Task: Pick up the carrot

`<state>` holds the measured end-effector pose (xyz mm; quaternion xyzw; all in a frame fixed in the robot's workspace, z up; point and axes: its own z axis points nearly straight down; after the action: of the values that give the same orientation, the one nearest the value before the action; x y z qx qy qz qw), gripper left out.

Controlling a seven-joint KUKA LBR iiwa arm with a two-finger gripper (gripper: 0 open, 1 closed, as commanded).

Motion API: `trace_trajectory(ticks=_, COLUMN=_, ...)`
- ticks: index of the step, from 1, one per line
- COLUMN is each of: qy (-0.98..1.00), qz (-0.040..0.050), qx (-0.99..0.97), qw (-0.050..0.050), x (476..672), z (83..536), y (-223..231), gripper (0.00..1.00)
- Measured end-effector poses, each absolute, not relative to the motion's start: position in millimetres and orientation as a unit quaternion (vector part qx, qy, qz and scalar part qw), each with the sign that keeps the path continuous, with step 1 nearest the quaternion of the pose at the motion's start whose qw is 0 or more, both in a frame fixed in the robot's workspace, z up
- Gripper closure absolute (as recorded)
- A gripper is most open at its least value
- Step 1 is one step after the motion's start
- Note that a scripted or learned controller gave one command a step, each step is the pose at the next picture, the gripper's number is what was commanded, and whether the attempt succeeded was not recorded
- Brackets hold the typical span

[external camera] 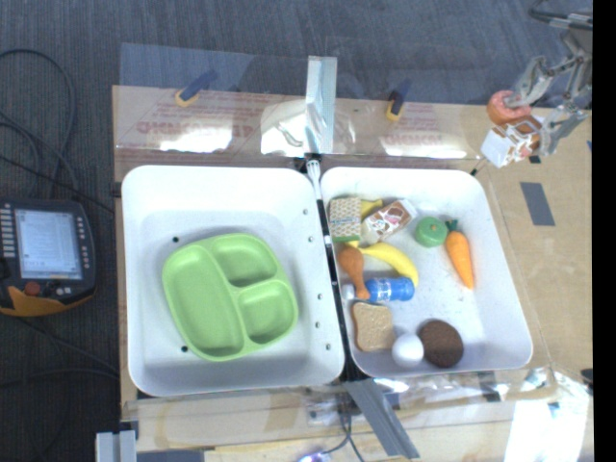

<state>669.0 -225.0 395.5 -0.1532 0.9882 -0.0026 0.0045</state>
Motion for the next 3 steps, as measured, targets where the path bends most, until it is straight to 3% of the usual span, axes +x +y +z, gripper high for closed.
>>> trace_trajectory(ticks=1, qy=0.990, qz=0.0004, qx=-0.144, qw=0.003, x=670.4, z=399.0, y=-144.2, gripper=1.00)
trace_trajectory(ticks=2, qy=0.957, qz=-0.0003, qx=-0.289, qw=0.000, x=653.5, z=359.8, y=-215.1, gripper=1.00)
trace_trajectory(ticks=3, qy=0.965, qz=0.0019, qx=-0.264, qw=0.001, x=669.5, z=318.6, y=-209.9, gripper=1.00)
